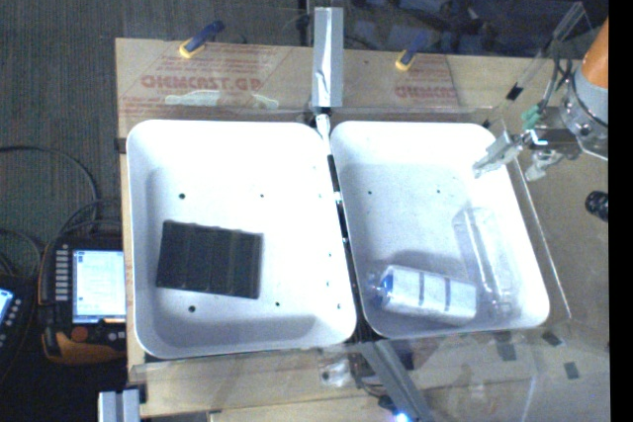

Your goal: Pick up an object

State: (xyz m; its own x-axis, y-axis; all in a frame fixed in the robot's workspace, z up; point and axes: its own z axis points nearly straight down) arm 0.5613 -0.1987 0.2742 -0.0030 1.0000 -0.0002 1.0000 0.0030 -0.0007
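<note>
Two shallow white bins sit side by side on a plywood bench, their inner rims meeting along a dark seam. The right bin (396,163) is the landmark here. Most of its floor is bare, from its far rim down past the middle, and its near-right corner is the crowded part.

A clear plastic water bottle (425,293) with a white label and a blue cap end lies on its side along the right bin's near wall, cap pointing toward the seam. Just beside it, toward the bin's right wall, a transparent tube-like container (485,257) lies lengthwise, running from the middle toward the near corner; its near end is close to or touching the bottle, I cannot tell which.

Across the seam, the left bin (148,173) holds a flat black ribbed pad (210,259), lying near its near-left part with open floor all round.

The gripper (519,145) hangs above the right bin's far-right corner, over the rim, with nothing seen between its fingers. How wide they stand I cannot tell.
</note>
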